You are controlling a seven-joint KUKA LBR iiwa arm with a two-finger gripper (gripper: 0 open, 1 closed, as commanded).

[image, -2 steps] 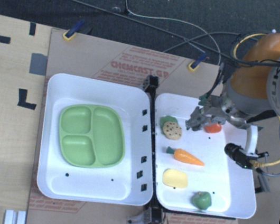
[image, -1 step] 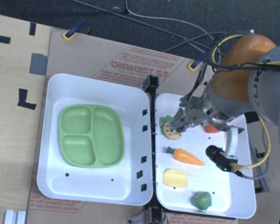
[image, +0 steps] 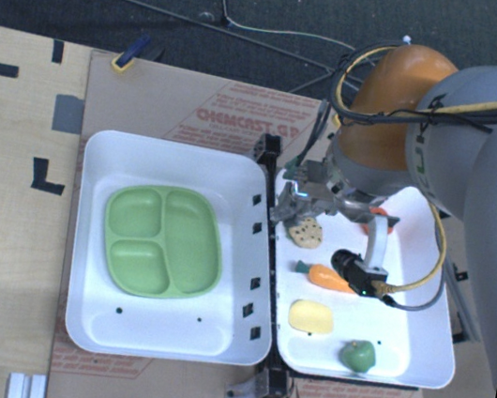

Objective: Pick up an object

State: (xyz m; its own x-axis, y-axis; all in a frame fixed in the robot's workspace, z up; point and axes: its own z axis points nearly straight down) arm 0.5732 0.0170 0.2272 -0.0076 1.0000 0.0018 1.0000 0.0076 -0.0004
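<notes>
1. While I watch, nothing is lifted yet: the cookie lies on the floor of the right bin, the carrot just below it, the yellow piece further down, and the green ball lowest.
2. I judge the grasp is all to come.
3. My gripper hangs just above the cookie, arm bent steeply down over it.
4. Finger spread: I cannot tell.
5. Left of the cookie, the green tray sits in its own bin.
</notes>
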